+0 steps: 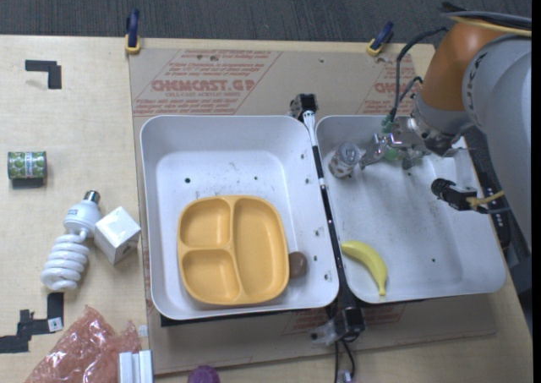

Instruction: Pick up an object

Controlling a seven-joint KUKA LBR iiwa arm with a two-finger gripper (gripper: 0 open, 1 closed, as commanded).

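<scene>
A yellow banana (368, 261) lies near the front edge of the right bin (439, 276). In the left bin (211, 140) rests a yellow divided plate (232, 248), with a small brown object (297, 265) touching its right rim. My gripper (346, 160) hangs low over the back left corner of the right bin, close to the wall between the two bins. It is well behind the banana, and nothing shows in its grasp. The grey arm with its orange band (456, 60) comes in from the right.
Left of the bins on the bench lie a spiral light bulb (69, 248), a white cube (117, 233), a green can (27, 166) and a red mesh bag (84, 347). Blue clamps (133, 30) hold the cardboard sheet at the back.
</scene>
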